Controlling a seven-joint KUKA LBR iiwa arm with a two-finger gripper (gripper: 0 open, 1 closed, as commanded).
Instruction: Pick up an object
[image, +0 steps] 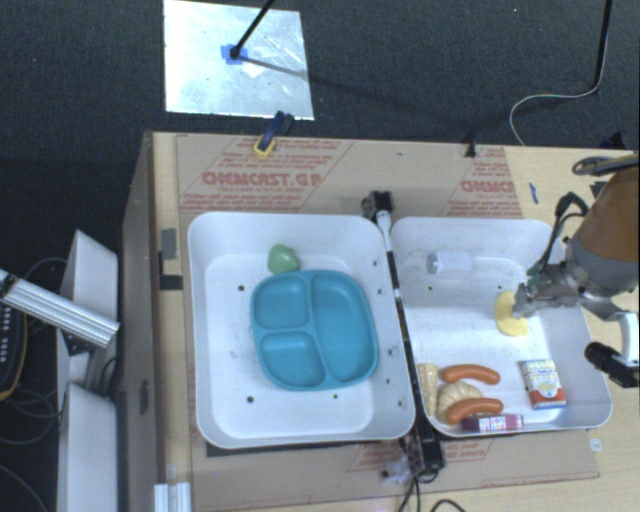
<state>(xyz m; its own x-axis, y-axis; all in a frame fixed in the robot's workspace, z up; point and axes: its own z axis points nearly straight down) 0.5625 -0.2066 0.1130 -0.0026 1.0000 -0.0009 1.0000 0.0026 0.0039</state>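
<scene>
Far off to the fingers' left, the left bin (215, 290) holds a blue divided tray (313, 329), with a small green object (283, 260) just past its far edge, touching or nearly so. Over the central divider now, into the right bin (470, 235): a whitish object (450, 262) lies on the floor beyond and left of the fingers. Nearer me, two sausages (472, 391) sit side by side with a pale piece at their left end, and a small printed carton (541, 383) stands just right of them. And there's the gripper (528, 298), low over a pale yellow object (512, 315), its tips at that object's upper edge. How far the fingers are spread, I cannot tell.
</scene>
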